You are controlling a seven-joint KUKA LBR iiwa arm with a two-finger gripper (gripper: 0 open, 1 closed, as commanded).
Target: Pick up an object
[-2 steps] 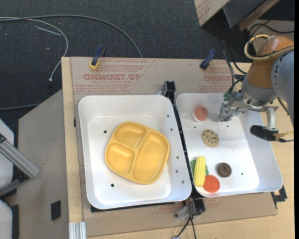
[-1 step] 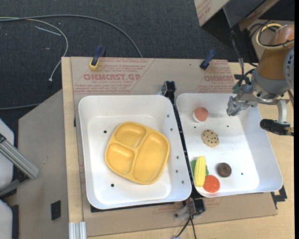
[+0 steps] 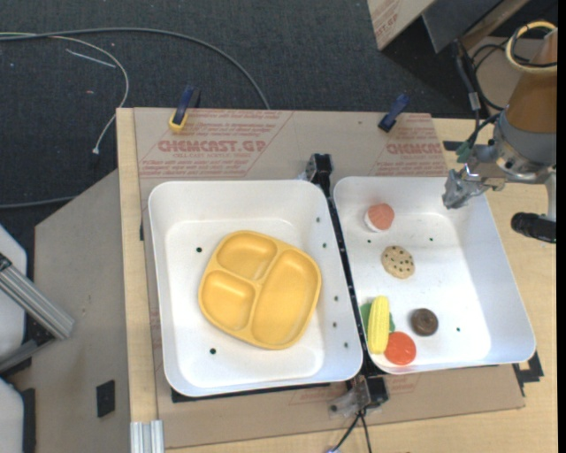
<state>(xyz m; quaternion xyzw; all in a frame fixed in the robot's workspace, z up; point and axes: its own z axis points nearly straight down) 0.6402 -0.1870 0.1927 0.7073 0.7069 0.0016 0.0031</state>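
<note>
Floor [image 3: 53, 106]: dark carpet, light cables trailing across upper left. Counter [image 3: 531, 257]: pale wood, showing at right. Cardboard sheet [image 3: 265, 142] with red print laid over counter, held at far edge by two blue clamps [image 3: 183, 106], [image 3: 393, 113]. Metal rail [image 3: 31, 296] slanting in at left edge. Cardboard box corner [image 3: 398, 22] at top right.

Left bin [image 3: 168, 230]: white, shallow. Contains yellow divided plate [image 3: 260, 288], three compartments, lying flat near bin centre, tilted diagonally relative to bin walls. Nothing visible in plate compartments.

Right bin [image 3: 495, 265]: white, shallow, touching left bin along black centre joint. Contents, far to near:
- pink round piece [image 3: 380, 216], far-left area of bin floor.
- chocolate-chip cookie [image 3: 398, 262], just nearer than pink piece, apart from it.
- corn cob [image 3: 378, 322], yellow with green end, along near-left wall.
- tomato [image 3: 401, 348], red-orange, near-left corner, touching or just beside corn cob; cannot tell which.
- brown doughnut-like piece [image 3: 424, 322], just right of corn cob, apart from it.

Arm [image 3: 531, 106]: grey with orange band, entering from right. Gripper [image 3: 460, 188] above far-right part of right bin, near far wall. Well apart from all five items; nearest is pink round piece, to its left. Jaws: state cannot be told from this angle; nothing seen between them.
</note>
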